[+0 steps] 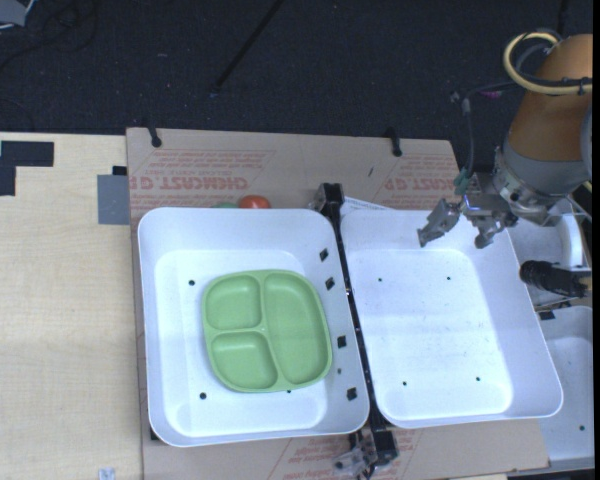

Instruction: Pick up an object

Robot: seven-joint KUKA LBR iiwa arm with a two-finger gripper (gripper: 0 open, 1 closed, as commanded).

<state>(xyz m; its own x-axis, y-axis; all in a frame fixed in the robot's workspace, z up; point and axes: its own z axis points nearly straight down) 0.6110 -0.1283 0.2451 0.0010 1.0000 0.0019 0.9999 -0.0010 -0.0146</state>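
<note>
Two white bins (170, 268) sit side by side. In the left one lies a green plate (267, 330). It looks light, stiff and smooth, so grab its rim. Over the right bin's far edge, the claw (463, 225) is spread, holding nothing.

Orange-banded grey arm (550, 118), looped yellowish cable (525, 53), seemingly metallic end effector (463, 225)

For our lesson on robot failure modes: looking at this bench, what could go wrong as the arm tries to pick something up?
1. The two-finger gripper hangs over the right white bin's far edge, while the green three-compartment plastic plate lies in the left white bin; a descent here would likely grasp nothing.
2. The plate lies flat and wide, so the fingers may slip off it.
</note>
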